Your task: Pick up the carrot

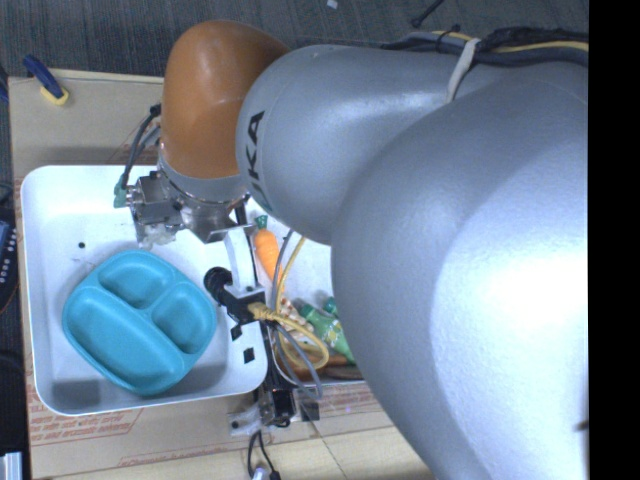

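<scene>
We see one carrot [266, 255], orange with a small green top. It lies lengthwise in the narrow strip of the right bin [308, 273] that shows beneath the arm, just beside the wall shared with the left bin [30, 268]. Its green end points toward the far side of the bench. Nothing grips it, and it lies free on the white floor.

The gripper [158, 213] hangs to the carrot's left, near it but not touching, over the far part of the left bin. We look at it mostly from above and behind, so we cannot tell whether it is apart or together. We see nothing held in it.

The arm reaches in from the right and covers most of the right bin with its broad grey body. Its orange band [205, 93] sits directly above the wrist, and the wrist points down and left into the left bin.

We count two bins and one carrot. One blue plate [140, 318] with three compartments rests in the near half of the left bin, close under the gripper. One green object [332, 326], partly hidden by the arm, lies in the right bin nearer to us than the carrot. One small blue and yellow item [45, 80] lies on the bench beyond the left bin's far corner.
</scene>
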`<move>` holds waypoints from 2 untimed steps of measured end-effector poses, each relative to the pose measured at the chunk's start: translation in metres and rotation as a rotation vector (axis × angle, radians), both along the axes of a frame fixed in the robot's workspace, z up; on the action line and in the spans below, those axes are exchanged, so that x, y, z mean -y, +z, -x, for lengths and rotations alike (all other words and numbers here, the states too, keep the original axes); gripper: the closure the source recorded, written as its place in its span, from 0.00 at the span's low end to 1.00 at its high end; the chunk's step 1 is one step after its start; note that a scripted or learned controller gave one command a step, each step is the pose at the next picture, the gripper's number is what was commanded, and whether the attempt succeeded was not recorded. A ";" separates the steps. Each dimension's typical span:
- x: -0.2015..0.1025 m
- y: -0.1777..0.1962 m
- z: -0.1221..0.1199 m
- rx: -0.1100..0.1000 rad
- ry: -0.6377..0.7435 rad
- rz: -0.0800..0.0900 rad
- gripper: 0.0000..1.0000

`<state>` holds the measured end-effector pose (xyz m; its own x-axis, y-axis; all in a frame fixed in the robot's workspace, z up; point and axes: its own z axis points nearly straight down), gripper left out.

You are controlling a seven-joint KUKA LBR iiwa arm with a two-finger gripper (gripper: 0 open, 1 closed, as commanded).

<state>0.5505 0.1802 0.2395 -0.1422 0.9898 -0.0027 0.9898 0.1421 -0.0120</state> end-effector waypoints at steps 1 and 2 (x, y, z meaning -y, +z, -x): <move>-0.023 0.035 -0.057 0.007 -0.357 0.001 1.00; -0.039 -0.024 0.008 0.000 -0.574 0.007 1.00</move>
<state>0.5428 0.2192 0.2156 0.4182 0.9083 -0.0094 0.9082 -0.4183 -0.0112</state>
